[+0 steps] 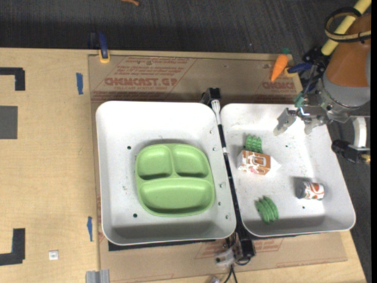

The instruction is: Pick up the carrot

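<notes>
From my remote station I log 2 white bins side by side on the tabletop. Left bin: 1 green divided tray with 3 compartments. Right bin: 4 items, namely 1 small green piece near the dividing rim, 1 orange-and-white carton just below it, 1 ribbed green vegetable toward the front wall, and 1 small can to its right. Gripper: over the right bin's back right corner, jaws spread, nothing between them. Carrot: 1, orange with a green top, lying outside on the cardboard sheet behind the right bin, apart from the gripper.
</notes>
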You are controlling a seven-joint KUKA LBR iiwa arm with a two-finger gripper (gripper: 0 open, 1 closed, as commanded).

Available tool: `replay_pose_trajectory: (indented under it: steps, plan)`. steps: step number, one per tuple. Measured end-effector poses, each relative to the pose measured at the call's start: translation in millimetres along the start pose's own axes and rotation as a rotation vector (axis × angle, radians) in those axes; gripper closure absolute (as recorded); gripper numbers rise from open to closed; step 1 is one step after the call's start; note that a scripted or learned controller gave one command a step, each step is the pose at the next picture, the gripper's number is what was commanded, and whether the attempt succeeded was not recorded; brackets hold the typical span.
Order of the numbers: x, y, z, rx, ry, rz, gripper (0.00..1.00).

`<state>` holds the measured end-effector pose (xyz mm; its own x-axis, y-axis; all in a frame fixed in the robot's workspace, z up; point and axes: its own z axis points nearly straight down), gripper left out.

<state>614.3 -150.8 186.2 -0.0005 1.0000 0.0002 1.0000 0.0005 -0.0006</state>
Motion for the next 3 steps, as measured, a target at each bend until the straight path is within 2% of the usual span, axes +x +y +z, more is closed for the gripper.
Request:
replay_pose_trajectory:
  steps: [1, 2, 3]
  plan:
    - [66, -42, 1, 0.001, 0.001, -0.248, 0.00]
    - [139, -80, 2, 0.001, 0.001, -0.437, 0.00]
    - [72, -62, -49, -0.003, -0.002, -0.539, 0.00]
